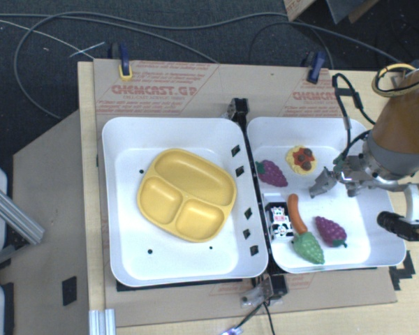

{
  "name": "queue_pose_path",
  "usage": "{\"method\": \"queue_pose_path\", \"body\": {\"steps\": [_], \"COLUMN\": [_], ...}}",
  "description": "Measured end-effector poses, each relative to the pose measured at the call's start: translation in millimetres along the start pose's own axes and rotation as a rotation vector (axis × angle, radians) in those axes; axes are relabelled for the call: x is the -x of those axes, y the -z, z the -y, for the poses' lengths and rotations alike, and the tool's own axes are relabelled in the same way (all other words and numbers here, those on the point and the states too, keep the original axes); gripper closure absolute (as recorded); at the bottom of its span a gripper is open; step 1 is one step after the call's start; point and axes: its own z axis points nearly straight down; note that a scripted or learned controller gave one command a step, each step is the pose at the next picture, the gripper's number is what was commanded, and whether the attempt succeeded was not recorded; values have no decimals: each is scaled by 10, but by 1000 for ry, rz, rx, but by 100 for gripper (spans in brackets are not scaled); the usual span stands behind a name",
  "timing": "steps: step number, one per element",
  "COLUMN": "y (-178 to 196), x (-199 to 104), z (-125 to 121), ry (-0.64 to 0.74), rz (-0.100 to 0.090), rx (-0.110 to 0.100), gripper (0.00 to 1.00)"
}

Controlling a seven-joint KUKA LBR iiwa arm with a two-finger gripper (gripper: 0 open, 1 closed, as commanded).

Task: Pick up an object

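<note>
In the right bin (377,257) lie a carrot (304,234), two grape bunches (272,173) (330,230), a small tart (302,158) and a cow-print block (281,222), the end effector (322,185) at the tart's four o'clock, grip unreadable, beside a yellow plate (187,195)

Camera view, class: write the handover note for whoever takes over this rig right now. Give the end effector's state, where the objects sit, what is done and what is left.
End effector: over the right bin, upper middle, nothing visibly between its fingers; open or shut cannot be told.
Right bin objects: small tart near the top, purple grapes to its left, carrot, green piece below the carrot, a second purple bunch, black-and-white toy by the divider.
Left bin: yellow divided plate.
Done: arm is over the right bin.
Left: close on one object and lift it.
</note>
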Motion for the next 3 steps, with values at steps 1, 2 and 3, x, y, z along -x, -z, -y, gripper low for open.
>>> {"method": "queue_pose_path", "body": {"steps": [1,2,3], "y": [-530,-389,215], "x": [-7,-5,-6], "z": [5,-10,61], "ry": [0,0,1], "rz": [0,1,5], "rx": [1,7,13], "gripper": [0,100,100]}}
